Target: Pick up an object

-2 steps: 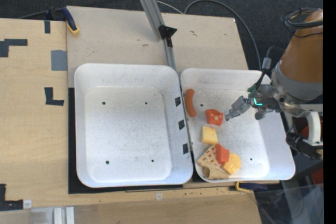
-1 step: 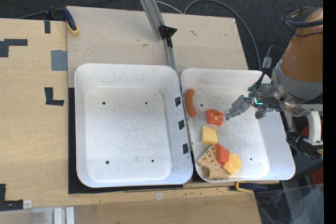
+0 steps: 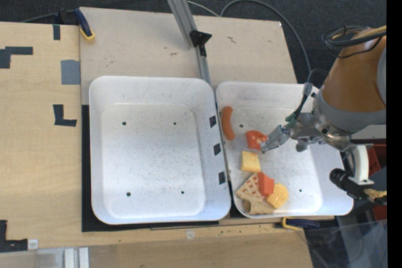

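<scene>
The right bin (image 3: 276, 97) holds several toy foods. An orange sausage (image 3: 227, 122) lies near its left wall. A red-orange piece (image 3: 254, 139) sits in the middle, with a yellow block (image 3: 250, 162) just below it. At the front lie a waffle-like wedge (image 3: 250, 188), a red piece (image 3: 266, 184), a tan piece (image 3: 257, 205) and a yellow-orange chunk (image 3: 277, 196). My gripper (image 3: 274, 139) reaches in from the right and its tip sits right beside the red-orange piece, touching or nearly touching it.
The left bin (image 3: 151, 147) sits beside the right one, with black clips on the shared wall. A slanted metal pole (image 3: 179, 0) rises behind the bins. A cable loops behind the right bin. The arm's orange band (image 3: 355, 75) hangs over the right bin's right side.
</scene>
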Motion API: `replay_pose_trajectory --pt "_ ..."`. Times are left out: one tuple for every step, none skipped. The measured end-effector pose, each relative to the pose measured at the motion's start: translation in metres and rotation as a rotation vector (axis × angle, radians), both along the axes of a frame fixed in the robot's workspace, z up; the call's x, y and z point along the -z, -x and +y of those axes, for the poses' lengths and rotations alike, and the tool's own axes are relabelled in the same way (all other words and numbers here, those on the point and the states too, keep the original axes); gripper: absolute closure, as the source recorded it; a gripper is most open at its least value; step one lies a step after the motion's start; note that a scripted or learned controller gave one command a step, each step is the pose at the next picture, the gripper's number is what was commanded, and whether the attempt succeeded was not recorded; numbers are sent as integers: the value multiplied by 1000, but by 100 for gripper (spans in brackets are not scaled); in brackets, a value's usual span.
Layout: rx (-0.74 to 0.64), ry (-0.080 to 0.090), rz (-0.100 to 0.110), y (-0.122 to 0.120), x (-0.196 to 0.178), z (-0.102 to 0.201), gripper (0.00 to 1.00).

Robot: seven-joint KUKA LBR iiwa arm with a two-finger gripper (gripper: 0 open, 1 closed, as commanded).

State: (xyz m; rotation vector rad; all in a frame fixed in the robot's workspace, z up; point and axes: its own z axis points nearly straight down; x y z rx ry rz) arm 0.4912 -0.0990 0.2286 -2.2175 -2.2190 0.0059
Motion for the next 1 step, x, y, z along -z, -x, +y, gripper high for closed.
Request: replay_pose_trajectory --pt "0 -1 1 -4 45 3 0"
